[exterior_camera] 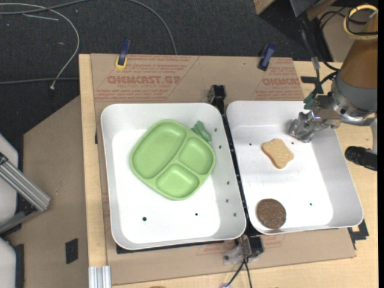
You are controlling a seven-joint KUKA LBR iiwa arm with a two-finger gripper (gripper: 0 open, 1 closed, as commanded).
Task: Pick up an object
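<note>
- Nothing is held yet: the gripper (302, 129) is seen low over the right bin (336, 185), near that bin's far edge, and no object is seen between its parts. Whether the jaws are spread or closed cannot be told, since they are small and blurred against the white floor.
- The pick is judged to be at its approach stage; descent onto an object, closure and lifting are all left to be done.
- The nearest candidate is the tan slice of toy bread (278, 153), which lies flat on the right bin's floor, just beside the gripper and toward the bin's middle. It is a thin, rounded slab with a matte, slightly crumbly look.
- A brown round disc (271, 213), like a toy cookie or patty, lies near the right bin's near-left corner, well apart from the gripper. Its surface looks speckled and dull.
- In the left bin (120, 179), a green divided plate (173, 159) is set near the middle; it is smooth plastic with three shallow compartments and rounded corners. A small dark green piece (203, 131) is tucked against its far-right rim; what it is cannot be made out.
- Both bins are shallow, glossy white trays with rounded rims, resting on a cardboard sheet (150, 77) that covers the table.
</note>
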